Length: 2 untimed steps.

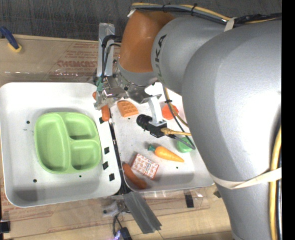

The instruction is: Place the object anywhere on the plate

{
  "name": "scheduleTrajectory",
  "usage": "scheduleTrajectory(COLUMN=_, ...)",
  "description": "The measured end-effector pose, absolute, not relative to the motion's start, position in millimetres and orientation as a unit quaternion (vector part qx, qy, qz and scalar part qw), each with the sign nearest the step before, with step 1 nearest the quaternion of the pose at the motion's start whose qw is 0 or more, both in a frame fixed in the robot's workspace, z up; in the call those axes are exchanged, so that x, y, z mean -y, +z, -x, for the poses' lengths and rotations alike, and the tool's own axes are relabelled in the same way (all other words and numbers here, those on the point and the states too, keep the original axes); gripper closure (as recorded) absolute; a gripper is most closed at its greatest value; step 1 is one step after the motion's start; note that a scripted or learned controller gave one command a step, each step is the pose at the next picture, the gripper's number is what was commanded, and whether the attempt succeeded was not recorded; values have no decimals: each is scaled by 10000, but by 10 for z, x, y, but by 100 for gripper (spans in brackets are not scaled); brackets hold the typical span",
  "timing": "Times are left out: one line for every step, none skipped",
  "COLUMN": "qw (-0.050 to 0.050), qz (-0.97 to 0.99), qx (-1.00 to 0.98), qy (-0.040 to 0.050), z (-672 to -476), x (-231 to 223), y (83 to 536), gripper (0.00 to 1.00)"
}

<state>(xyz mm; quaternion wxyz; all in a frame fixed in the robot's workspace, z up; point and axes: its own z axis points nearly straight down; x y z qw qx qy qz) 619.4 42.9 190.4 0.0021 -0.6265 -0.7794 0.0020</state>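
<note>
On my screen the green plate (pixel 67 141), with its three compartments, lies in the middle of the left bin (pixel 12 134). The gripper (pixel 102 98) sits just off the plate's upper right corner, over the rim where the left bin meets the right bin (pixel 190 176). I cannot tell whether it is spread or closed, because the wrist hardware hides it. A small orange piece (pixel 105 113) sits right under it, beside the plate's right edge but off the plate. I cannot tell whether it is pinched or only lying on the rim.

Everything else lies further right of the plate. An orange waffle (pixel 127 108) lies nearest, level with the plate's top. A carrot (pixel 167 154) lies further out, level with the plate's lower half, with a green item (pixel 185 144) just beyond it. A pink patterned box (pixel 145 166) lies level with the plate's bottom edge, touching a brown sausage (pixel 135 178) below it. The grey arm (pixel 227 84) covers the far side.
</note>
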Motion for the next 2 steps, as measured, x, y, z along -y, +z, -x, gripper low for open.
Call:
scheduleTrajectory(qw=20, qz=6267, qx=7792, qy=20, z=-6194, x=-426, y=1905, gripper=0)
scheduleTrajectory(qw=14, qz=6401, qx=7683, qy=13, z=-6086, x=-470, y=2315, gripper=0)
